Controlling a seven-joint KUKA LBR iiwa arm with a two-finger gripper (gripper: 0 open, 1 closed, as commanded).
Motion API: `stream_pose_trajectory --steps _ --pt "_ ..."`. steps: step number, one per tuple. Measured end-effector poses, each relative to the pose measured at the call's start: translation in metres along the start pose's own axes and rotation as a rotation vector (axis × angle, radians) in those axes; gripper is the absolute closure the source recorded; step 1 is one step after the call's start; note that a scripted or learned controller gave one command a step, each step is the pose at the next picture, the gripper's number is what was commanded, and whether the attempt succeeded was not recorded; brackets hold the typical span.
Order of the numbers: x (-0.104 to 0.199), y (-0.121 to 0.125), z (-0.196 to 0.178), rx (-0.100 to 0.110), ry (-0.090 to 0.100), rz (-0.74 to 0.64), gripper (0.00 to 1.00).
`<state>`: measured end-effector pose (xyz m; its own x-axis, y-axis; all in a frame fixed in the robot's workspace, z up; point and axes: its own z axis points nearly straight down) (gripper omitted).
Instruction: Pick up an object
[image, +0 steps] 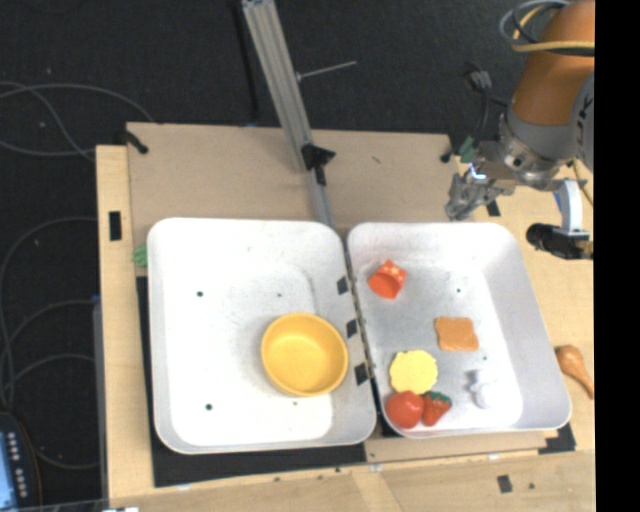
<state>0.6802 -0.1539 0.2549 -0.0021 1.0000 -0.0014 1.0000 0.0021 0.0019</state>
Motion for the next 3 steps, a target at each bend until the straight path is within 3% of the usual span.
stream_pose_trajectory --steps 2,3 --pt "0.094 -0.017 0.000 0.003 0.002 -0.004 1.00" --pt "0.142 -0.011 0.005 0.003 0.003 -0.005 1.00"
